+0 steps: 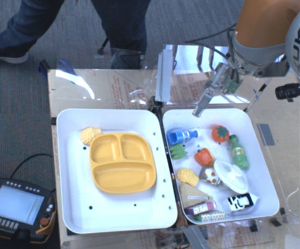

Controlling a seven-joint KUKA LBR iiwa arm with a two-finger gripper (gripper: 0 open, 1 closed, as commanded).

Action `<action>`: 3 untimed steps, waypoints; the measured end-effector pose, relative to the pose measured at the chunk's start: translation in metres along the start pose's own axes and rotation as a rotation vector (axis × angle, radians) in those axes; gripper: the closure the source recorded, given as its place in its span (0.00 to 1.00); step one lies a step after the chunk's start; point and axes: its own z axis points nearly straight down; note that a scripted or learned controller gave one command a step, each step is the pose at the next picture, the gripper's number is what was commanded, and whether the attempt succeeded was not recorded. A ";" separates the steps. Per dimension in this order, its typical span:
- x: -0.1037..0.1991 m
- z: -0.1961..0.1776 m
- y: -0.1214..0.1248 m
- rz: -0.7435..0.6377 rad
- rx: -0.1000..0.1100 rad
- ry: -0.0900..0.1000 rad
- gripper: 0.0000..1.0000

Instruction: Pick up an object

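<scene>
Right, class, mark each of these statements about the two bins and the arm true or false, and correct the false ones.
1. The yellow divided plate lies in the left bin. True.
2. The blue bottle lies in the left bin. False: it lies in the right bin.
3. The gripper hangs above the right bin's far edge. True.
4. The green bottle touches the yellow plate. False: it lies in the other bin, near the white lid.
5. A small yellow toy sits beside the plate's far left corner. True.
</scene>
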 end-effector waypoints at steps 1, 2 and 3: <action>0.045 0.156 -0.027 0.020 0.008 0.013 0.00; 0.074 0.244 -0.112 -0.285 -0.002 0.002 0.00; 0.015 0.244 -0.072 -0.180 -0.006 -0.009 0.00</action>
